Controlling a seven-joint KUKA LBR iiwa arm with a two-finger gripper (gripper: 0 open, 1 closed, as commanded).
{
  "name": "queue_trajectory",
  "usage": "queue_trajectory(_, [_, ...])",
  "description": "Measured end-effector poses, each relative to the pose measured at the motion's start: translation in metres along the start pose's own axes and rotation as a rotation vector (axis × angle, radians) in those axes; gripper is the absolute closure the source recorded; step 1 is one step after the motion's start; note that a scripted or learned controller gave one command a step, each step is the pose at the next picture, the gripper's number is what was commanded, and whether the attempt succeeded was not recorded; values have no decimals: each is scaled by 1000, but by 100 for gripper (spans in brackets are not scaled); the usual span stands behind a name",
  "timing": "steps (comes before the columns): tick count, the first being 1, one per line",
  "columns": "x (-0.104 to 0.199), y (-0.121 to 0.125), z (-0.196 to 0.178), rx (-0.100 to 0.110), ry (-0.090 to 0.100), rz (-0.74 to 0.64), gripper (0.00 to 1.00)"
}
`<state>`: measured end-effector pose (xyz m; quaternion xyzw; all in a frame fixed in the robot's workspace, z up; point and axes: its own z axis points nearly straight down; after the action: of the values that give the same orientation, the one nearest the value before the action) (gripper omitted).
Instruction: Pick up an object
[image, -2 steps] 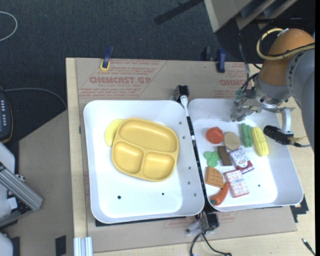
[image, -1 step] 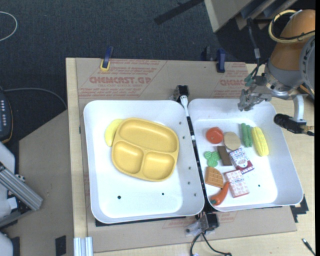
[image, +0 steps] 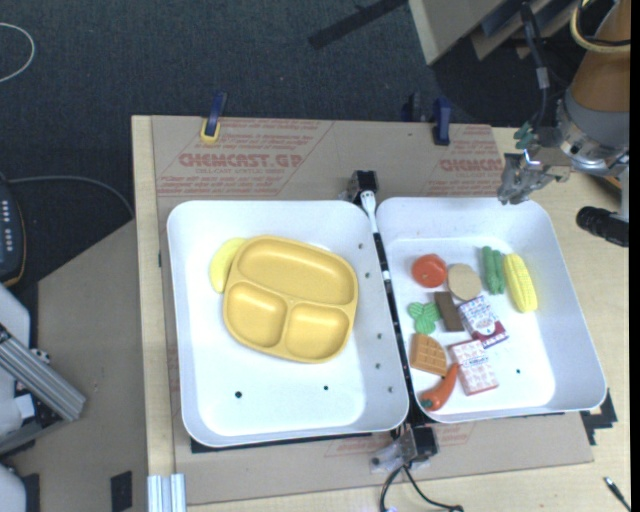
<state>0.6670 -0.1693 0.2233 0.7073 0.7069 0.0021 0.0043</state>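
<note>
**Ana:** 2 bins on the bench, and the claw (image: 514, 189) hangs at the far rim of the right bin (image: 570, 330), up by its back corner. From this angle I cannot tell how it is set; nothing shows in it, though.

**Ben:** So nothing is picked yet. What sits nearest to it?

**Ana:** Just below it in the bin lie a green pod (image: 493, 269) and a yellow corn cob (image: 520, 282), side by side and touching. Left of those, a red tomato (image: 430, 270) beside a tan potato (image: 464, 281).

**Ben:** And further out?

**Ana:** A crowded middle: 2 small printed cartons (image: 481, 318), a brown bar (image: 449, 312), a green leafy piece (image: 424, 317), a waffle (image: 428, 354) and an orange carrot (image: 441, 390) at the near edge. In the left bin (image: 190, 300) rests a yellow divided tray (image: 290, 298) with a yellow banana (image: 222, 264) tucked against its far-left side.

**Ben:** Where does this go wrong?

**Ana:** My guess: the claw stands over the rim, so a straight drop could strike the wall instead of a toy. Pod and cob lie pressed together, so a close could nudge both and catch neither. In the cluster, flat pieces like the waffle offer little to pinch, and neighbours may get shoved.
</note>
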Motion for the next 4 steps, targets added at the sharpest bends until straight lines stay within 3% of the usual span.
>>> queue_trajectory(1, [0, 1, -2, 6, 2, -1, 100])
queue_trajectory(2, [42, -26, 8, 13, 5, -3, 100])
queue_trajectory(3, [84, -51, -8, 12, 4, -3, 100])
queue_trajectory(4, [107, -75, 7, 13, 4, -2, 100])
